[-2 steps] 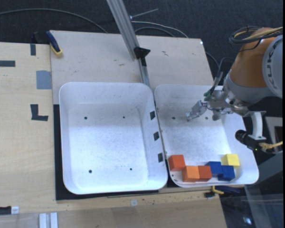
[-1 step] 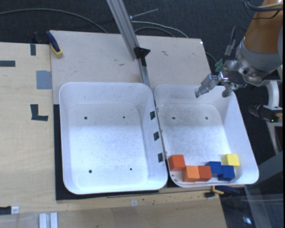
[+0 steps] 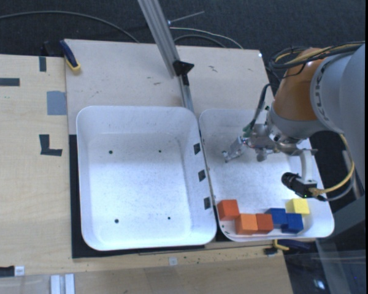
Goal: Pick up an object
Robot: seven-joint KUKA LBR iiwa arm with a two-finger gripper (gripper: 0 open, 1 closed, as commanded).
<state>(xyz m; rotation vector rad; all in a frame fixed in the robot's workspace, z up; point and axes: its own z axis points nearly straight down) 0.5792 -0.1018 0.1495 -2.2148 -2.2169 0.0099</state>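
The end effector [image 3: 233, 154] of the grey arm with an orange band hangs over the upper middle of the right shallow white plastic bin [image 3: 230, 127], its metal tip pointing toward that bin's left wall. Nothing is visible in its grip, and whether it is apart or together cannot be told from this slanted view.

The blocks lie well apart from the end effector, clustered along the near edge of the right bin. An orange-red cube [image 3: 228, 209] sits leftmost, close to the wall shared with the other bin. Just beside it to the right are an orange block [image 3: 248, 223] and a red-orange block [image 3: 264, 222], touching each other. Further right, a blue block [image 3: 286, 219] lies against them, and a yellow cube [image 3: 298, 206] sits at its upper right corner, near the bin's right rim.

The left shallow white plastic bin [image 3: 86, 164] stands beside the right one. Both rest on a pale wooden desk [image 3: 122, 78] marked with strips of dark and grey tape [image 3: 56, 102]. A silver aluminium rail [image 3: 159, 26] slants across the far side of the desk, and a blue-and-yellow handled tool [image 3: 70, 57] lies near the desk's far left corner. Black cables [image 3: 61, 18] trail over the dark floor beyond.
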